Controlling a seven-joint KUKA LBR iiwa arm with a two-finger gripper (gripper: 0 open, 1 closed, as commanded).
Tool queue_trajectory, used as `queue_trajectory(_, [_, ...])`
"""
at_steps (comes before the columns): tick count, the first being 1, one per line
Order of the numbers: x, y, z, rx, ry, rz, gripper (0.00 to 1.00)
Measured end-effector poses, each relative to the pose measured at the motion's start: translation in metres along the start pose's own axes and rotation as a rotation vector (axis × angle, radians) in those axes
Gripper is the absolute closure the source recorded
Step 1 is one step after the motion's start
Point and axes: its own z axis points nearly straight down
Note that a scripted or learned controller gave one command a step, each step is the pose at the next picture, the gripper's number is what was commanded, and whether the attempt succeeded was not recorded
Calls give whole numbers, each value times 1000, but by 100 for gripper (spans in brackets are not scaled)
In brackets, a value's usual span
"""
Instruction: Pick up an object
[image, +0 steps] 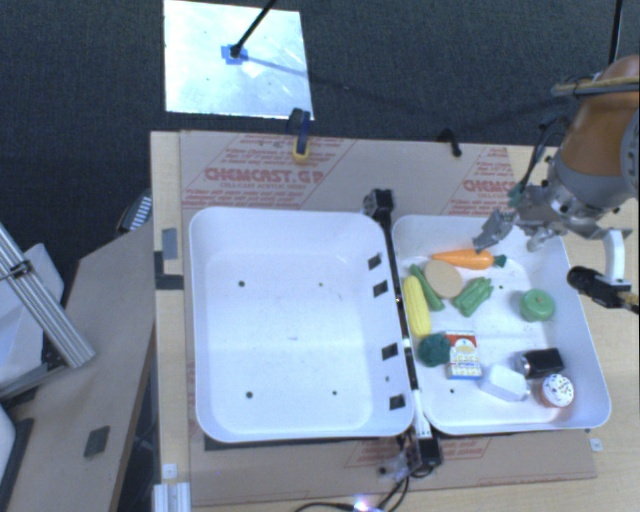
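The right bin holds several small items. An orange carrot lies at its far side, with a tan disc, a green pod and a yellow corn cob just in front. A green round piece sits to the right. Nearer the front are a dark green broccoli, a small red and white box, a white block, a black piece and a round orange-rimmed piece. My gripper hangs open over the bin's far edge, just right of the carrot, with nothing between its fingers.
The left bin stands beside the right one, with a black divider between them. Both rest on a cardboard sheet. A shiny plate lies at the back. A black part juts in at the right edge.
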Motion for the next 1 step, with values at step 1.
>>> queue_trajectory(1, [167,19,13,-2,6,-16,0])
